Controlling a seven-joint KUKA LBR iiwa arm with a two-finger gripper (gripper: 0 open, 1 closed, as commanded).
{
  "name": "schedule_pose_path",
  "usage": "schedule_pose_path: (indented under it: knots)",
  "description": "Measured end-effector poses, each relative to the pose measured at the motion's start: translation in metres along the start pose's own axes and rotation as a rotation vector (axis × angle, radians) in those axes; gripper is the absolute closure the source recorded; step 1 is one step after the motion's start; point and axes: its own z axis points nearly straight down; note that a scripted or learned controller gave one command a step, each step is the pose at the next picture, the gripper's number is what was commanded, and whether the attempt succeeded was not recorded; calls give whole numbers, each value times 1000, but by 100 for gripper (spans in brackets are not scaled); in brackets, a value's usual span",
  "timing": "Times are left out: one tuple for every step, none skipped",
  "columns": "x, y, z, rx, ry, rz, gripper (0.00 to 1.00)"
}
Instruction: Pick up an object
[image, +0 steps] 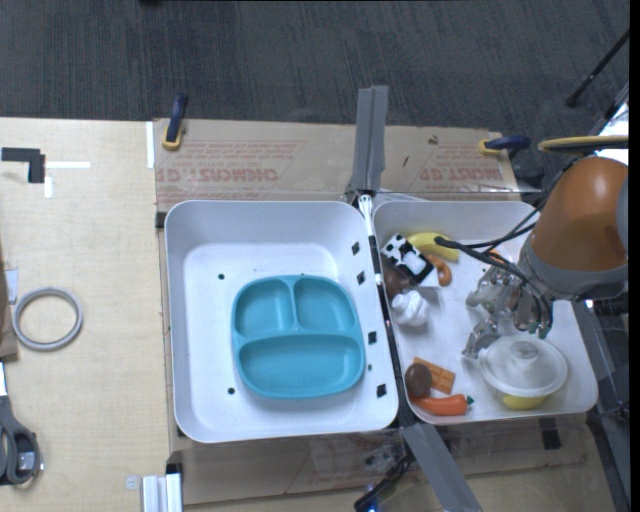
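**Ann:** Down at the front edge of the right bin (570, 400), nearest us, I've got a toy carrot (440, 405) lying flat, with a brown rounded piece (418, 378) touching its left end and an orange wafer-like piece (437, 373) just behind.

**Ben:** And to the right of those?

**Ann:** A clear lidded bowl (522, 365) sitting on something yellow (520, 400), close to the front right corner. Right above it is the gripper (484, 340), pointing down and left, its tip just beside the bowl's left rim.

**Ben:** Holding anything?

**Ann:** Nothing between the fingers that I can see. They look metallic and tangled with cables, and whether they're spread or closed I can't tell from this angle.

**Ben:** Further back?

**Ann:** A white crumpled object (411, 310) near the bin's left wall, then a black-and-white toy (407, 256), and a banana (433, 243) beside it toward the far wall. The orange band of the arm (588, 215) looms over the right side.

**Ben:** Left bin?

**Ann:** The left bin (190, 300) holds a blue divided plate (297, 335), flat in the middle. Off on the bench, far left, a grey ring (45, 318).
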Motion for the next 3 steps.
schedule_pose_path:
  knots:
    - [-45, 73, -3, 7, -10, 178, 0]
    - [-64, 12, -12, 0, -4, -78, 0]
    - [-67, 69, -1, -1, -4, 118, 0]
